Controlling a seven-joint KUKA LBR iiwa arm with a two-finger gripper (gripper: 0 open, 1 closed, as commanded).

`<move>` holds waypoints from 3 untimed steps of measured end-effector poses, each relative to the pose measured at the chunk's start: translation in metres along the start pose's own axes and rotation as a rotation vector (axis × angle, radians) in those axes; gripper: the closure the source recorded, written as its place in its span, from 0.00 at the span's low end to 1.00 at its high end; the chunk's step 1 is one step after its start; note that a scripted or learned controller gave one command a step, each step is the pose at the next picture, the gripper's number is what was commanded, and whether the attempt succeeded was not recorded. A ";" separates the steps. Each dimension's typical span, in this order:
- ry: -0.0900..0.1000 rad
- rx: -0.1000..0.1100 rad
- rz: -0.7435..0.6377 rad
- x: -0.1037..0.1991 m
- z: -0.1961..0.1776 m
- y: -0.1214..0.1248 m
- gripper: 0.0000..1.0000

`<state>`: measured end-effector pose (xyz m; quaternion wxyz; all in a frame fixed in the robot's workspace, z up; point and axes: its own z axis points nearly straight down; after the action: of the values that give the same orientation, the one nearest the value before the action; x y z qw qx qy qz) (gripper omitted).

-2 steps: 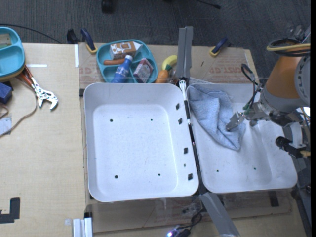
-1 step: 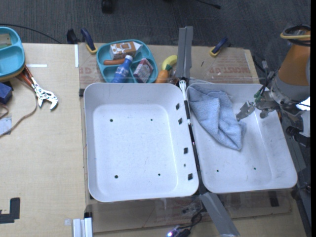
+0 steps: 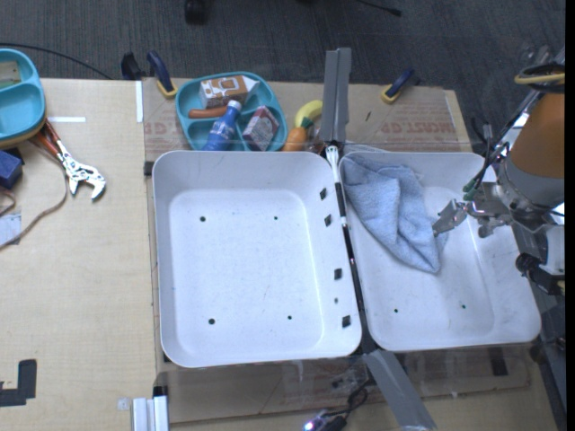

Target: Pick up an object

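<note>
Your likeliest target, the crumpled grey-blue cloth towel [image 3: 392, 212], lies in the upper left part of the right-hand shallow white bin [image 3: 503, 326], bunched against the bin's left wall and trailing down toward the middle of its floor. Nothing has been lifted yet: the towel rests flat on the bin, and no part of it sits between the fingers. The two-finger gripper [image 3: 449, 218] hangs just beside the towel's right edge, at the centre right of the frame, on the grey arm with the orange band [image 3: 539, 146] reaching in from the right. From this slant you cannot tell whether the jaws are spread or closed, so do not count on a grip. By my reading, the approach is nearly made, while the grasp and the lift are all left to do. The left-hand shallow white bin [image 3: 180, 250] fills the middle of the frame. Above it, at the upper centre, a teal divided plastic tray [image 3: 190, 106] holds small items, and a silver wrench [image 3: 83, 176] lies at the upper left.
</note>
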<state>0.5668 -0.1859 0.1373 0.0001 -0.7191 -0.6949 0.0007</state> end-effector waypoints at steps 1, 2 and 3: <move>-0.001 -0.003 -0.070 0.050 0.045 0.039 0.00; -0.001 -0.002 0.024 0.002 0.038 0.048 0.00; 0.000 -0.002 -0.060 -0.006 0.044 0.007 0.00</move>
<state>0.5735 -0.1922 0.0929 -0.0007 -0.6980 -0.7161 0.0001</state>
